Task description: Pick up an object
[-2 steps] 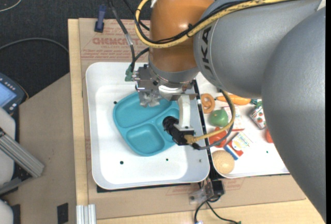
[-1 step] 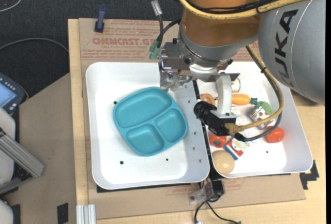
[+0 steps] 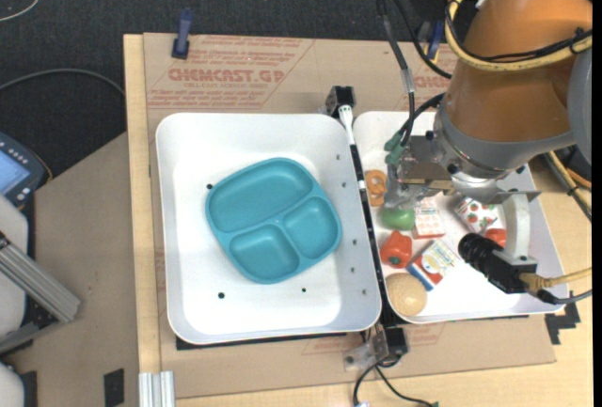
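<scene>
Two bins, nothing lifted yet

The pincer [image 3: 404, 196] is lowered into the right bin [image 3: 536, 302] among small toys; whether it is clenched cannot be told. A red piece [image 3: 396, 248] lies just below it, an orange one [image 3: 375, 185] beside it. The grasp is judged outstanding.

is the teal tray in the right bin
No, the teal tray lies in the left bin, while the right bin holds the small items.
</scene>
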Tool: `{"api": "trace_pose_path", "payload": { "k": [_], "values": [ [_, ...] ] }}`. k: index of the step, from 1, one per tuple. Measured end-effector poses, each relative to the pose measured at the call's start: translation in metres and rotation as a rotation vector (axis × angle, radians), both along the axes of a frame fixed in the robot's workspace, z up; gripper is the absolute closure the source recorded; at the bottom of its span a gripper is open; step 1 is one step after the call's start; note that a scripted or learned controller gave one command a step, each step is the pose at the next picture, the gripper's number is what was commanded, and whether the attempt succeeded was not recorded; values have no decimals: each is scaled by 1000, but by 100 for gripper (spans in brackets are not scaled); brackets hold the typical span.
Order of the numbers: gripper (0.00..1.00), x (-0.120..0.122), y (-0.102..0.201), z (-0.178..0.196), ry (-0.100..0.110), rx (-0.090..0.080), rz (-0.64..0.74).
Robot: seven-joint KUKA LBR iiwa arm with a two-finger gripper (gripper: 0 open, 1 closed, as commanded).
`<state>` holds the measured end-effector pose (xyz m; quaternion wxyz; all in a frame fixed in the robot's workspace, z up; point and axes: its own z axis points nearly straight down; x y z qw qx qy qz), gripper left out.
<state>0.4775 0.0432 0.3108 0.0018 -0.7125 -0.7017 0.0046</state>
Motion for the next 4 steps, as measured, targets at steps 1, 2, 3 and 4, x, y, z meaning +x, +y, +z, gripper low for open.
{"api": "trace_pose_path", "payload": {
  "k": [1,2,3,4],
  "values": [
    [100,2,94,73,-18,9,25],
    [100,65,187,136,-20,10,24],
    [100,8,161,22,6,-1,13],
    [100,20,143,224,-30,12,15]
  ]
}}
